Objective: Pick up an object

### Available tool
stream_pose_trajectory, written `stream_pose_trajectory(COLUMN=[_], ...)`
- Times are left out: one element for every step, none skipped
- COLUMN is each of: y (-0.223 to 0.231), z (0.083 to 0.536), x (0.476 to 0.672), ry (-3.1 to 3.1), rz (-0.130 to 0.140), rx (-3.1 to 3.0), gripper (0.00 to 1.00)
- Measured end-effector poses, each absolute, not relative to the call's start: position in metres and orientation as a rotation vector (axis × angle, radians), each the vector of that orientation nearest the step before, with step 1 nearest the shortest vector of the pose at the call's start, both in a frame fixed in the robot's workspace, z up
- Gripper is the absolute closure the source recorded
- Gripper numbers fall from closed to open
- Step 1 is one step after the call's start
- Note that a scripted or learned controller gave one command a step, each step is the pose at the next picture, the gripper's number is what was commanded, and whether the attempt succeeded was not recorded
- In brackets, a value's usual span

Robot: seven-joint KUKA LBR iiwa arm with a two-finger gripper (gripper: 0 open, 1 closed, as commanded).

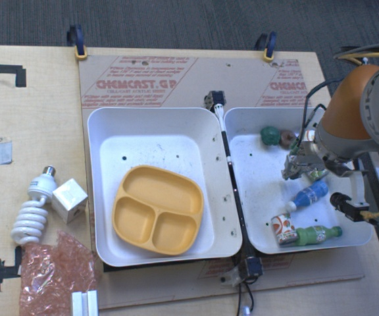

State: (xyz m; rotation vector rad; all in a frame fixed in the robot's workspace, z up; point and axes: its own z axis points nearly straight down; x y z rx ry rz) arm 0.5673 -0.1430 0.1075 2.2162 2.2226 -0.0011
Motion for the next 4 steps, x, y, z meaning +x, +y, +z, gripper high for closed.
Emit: stream_pose_trajectory(y=[-0.143, -0.103, -0.103, -0.103], z=[0.107, 0.092, 0.102, 0.102], x=[0.567, 0.536, 0.537, 0.537], ry=[2.223, 2.22, 2.22, 2.22], rz=[-0.001, 0.0, 0.002, 0.002], rx=[2.217, 2.222, 2.22, 2.22], gripper=[0.0, 0.0, 1.0, 0.0])
